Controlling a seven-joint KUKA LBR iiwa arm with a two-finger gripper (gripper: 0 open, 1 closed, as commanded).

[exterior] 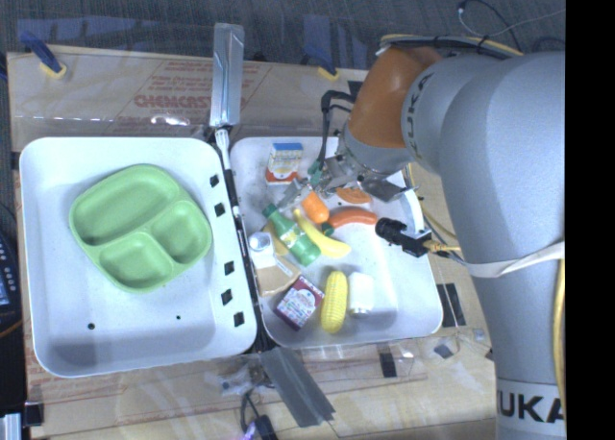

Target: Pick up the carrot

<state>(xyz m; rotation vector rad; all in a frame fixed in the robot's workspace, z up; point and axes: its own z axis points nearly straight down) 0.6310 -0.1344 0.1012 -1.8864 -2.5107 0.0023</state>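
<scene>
Below me I count two white bins (58, 332), one green divided plate (139, 225), one carrot (315, 207), one banana (325, 238), one corn cob (334, 301), one green bottle (291, 234), one small carton (284, 161) and one red box (299, 303).

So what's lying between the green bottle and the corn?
In the camera view, the banana lies between them, slanting from beside the bottle down towards the top of the corn.
</scene>
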